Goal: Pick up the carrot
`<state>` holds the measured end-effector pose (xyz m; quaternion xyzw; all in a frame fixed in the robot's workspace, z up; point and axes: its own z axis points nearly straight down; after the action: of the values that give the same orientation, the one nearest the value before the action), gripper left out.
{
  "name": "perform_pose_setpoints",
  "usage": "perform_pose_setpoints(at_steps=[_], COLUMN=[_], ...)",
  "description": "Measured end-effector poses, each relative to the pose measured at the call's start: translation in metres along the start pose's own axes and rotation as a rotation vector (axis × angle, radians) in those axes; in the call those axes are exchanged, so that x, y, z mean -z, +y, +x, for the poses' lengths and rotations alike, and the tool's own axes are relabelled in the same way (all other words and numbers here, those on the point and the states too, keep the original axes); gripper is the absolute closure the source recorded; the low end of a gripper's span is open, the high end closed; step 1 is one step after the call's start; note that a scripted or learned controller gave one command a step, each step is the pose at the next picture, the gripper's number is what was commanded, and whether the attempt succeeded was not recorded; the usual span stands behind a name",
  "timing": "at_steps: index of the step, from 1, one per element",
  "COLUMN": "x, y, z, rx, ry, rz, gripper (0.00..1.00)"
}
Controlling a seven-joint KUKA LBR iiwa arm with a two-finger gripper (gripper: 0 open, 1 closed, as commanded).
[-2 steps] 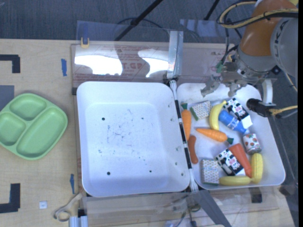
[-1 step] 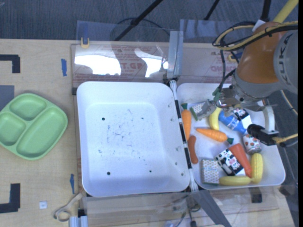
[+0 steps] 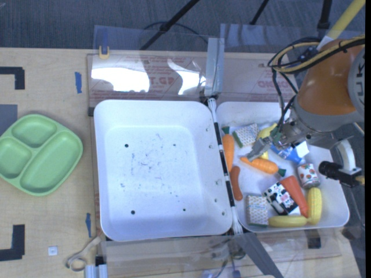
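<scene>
Banana (image 3: 288, 220) at front edge; orange carrot (image 3: 262, 165) lies beneath gripper (image 3: 259, 150).

End effector (image 3: 259, 150) fingers blurred — arm (image 3: 333, 80) cut off at right edge.

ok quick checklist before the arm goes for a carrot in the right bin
1. Target in view: ok, a carrot lies in the right bin, just below the gripper.
2. Single target: not ok, more carrots lie near, one by the divider, one lower right.
3. Gripper over the target: ok, roughly.
4. Room around the target: not ok, a blue item and a checkered block crowd it.
5. Finger state: cannot tell.
6. Carrot held: not ok, it lies in the bin.
</scene>
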<state>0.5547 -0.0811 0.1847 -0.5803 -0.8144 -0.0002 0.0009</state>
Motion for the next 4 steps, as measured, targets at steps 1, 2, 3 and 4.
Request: perform_pose_setpoints(at_steps=[1,2,3,4], x=[0.0,-0.097,-0.047,-0.088], y=[-0.013,0.002,-0.01,0.011], z=[0.011,-0.021,-0.04,-0.068], rx=[0.184,0.43,0.448,0.509], ry=[-0.001,-0.005,-0.004,-0.004], rz=[-0.001,-0.007,-0.004,-0.004], gripper=[0.0,0.0,0.0,0.0])
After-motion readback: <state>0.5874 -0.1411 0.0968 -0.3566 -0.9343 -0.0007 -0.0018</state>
